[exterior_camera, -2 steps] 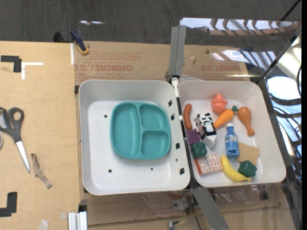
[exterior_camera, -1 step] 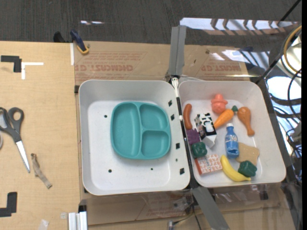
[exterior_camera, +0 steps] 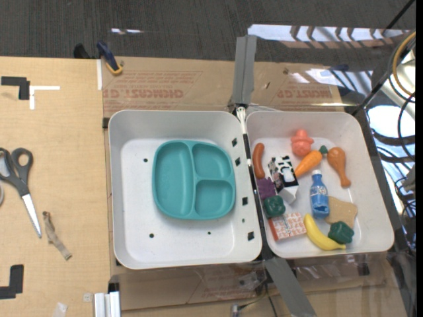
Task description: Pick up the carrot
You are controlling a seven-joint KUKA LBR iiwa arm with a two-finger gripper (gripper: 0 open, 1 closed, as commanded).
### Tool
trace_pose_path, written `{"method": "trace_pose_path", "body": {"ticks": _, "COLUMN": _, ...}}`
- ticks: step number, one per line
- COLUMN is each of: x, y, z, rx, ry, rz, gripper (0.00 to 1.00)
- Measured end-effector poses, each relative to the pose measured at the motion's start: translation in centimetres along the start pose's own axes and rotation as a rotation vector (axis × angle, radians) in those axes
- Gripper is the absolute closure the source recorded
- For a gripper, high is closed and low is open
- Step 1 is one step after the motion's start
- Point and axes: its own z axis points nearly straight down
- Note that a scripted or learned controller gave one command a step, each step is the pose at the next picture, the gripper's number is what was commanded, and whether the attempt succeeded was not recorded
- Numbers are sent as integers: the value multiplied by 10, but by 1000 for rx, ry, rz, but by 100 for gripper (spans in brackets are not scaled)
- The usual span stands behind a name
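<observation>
The carrot is orange with a green top and lies at a slant in the upper middle of the right bin. Around it lie an orange-pink toy just above, a chicken drumstick to its right, a black and white item to its left and a blue bottle below.
The right bin also holds a sausage, a purple block, green pieces, a red-printed card, a banana and a toast slice. A teal divided plate lies in the left bin. Scissors lie on the bench at left.
</observation>
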Motion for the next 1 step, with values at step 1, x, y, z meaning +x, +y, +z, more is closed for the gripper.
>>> {"method": "trace_pose_path", "body": {"ticks": 1, "x": -2, "y": -7, "z": -40, "rx": 0, "ry": 3, "rz": -210, "gripper": 100}}
